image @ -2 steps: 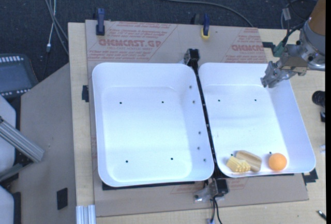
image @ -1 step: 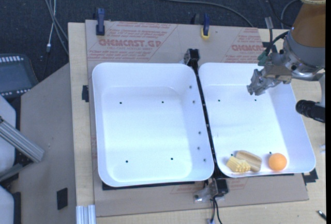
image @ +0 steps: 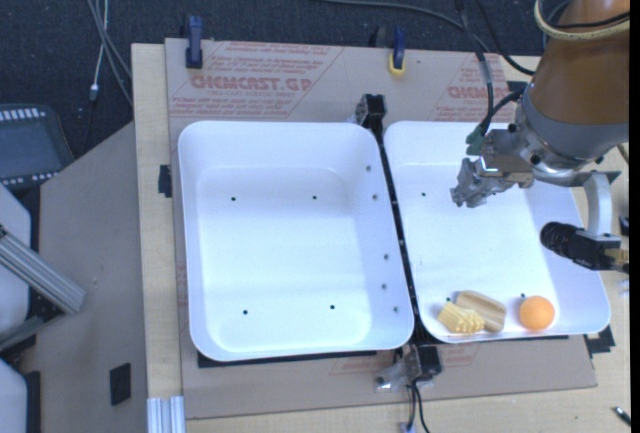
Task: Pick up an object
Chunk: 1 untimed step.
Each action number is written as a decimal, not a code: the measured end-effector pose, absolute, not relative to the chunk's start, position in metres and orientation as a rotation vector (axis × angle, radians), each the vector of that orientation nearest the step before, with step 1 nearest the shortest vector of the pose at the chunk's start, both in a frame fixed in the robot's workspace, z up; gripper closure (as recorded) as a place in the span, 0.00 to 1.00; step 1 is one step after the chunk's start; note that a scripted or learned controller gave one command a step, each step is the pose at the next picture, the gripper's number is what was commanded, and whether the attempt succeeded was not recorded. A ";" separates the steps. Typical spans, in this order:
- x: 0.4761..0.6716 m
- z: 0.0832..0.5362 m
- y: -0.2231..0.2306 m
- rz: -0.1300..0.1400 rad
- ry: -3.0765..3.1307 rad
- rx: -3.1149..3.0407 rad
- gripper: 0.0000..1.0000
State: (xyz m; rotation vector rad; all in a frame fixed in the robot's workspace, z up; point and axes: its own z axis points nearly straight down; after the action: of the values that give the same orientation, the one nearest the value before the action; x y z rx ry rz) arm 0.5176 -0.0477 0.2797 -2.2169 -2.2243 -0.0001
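Note:
In the right bin [image: 440, 251] three small things lie along the near edge: a yellow corn cob piece [image: 461, 320], a tan bread roll [image: 484, 303] touching it, and an orange ball [image: 537, 312] further right. My gripper [image: 468, 192] hangs above the upper middle of the same bin, well back from those objects, pointing down and left. Nothing shows between its fingers.
The left bin [image: 290, 241] lies beside the right one, separated by a black divider [image: 390, 221]. A black cylindrical part [image: 575, 243] of the arm reaches over the right bin's right rim. Clamps and cables sit at the bench's far edge.

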 end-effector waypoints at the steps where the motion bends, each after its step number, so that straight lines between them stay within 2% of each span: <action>1: 0.526 0.283 -0.010 -0.001 -2.225 -2.217 1.00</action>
State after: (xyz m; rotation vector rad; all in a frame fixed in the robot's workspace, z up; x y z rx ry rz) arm 0.5265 -0.0103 0.2825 -2.2172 -2.2255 -0.0015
